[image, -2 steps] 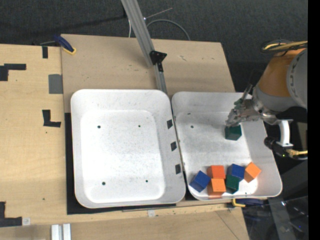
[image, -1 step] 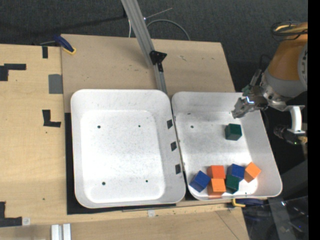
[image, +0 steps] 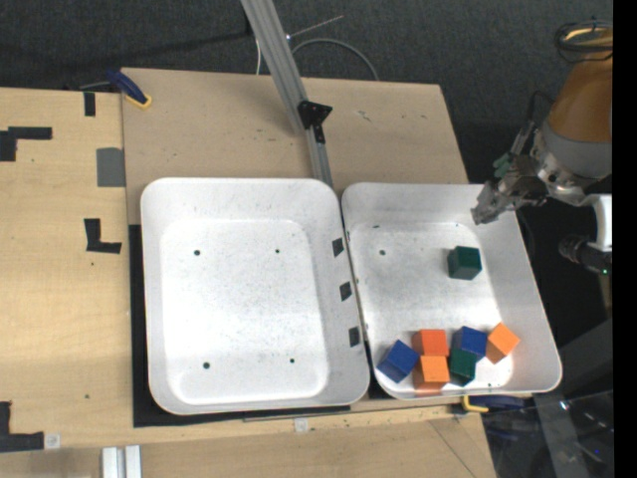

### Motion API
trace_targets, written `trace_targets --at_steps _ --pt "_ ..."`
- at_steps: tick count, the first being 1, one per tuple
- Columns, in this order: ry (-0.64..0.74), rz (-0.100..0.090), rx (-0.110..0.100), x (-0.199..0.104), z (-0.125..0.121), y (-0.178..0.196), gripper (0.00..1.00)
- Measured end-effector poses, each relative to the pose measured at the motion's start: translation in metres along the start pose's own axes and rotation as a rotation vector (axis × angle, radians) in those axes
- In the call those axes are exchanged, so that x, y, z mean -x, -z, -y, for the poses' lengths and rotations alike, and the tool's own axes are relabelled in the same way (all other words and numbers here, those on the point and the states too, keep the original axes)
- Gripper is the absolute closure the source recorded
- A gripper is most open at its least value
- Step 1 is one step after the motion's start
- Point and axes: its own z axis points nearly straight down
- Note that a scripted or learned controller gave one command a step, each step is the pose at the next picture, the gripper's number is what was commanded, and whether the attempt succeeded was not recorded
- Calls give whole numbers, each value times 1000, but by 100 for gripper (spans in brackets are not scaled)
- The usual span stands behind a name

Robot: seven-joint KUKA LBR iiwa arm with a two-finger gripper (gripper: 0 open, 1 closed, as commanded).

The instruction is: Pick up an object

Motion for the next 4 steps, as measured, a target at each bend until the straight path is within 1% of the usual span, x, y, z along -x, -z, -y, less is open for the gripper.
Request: trace_targets --at_steps 1,4 --pt "4 -3 -5 -59 18 0 100" --pt "6 -3 -5 -221 53 26 100"
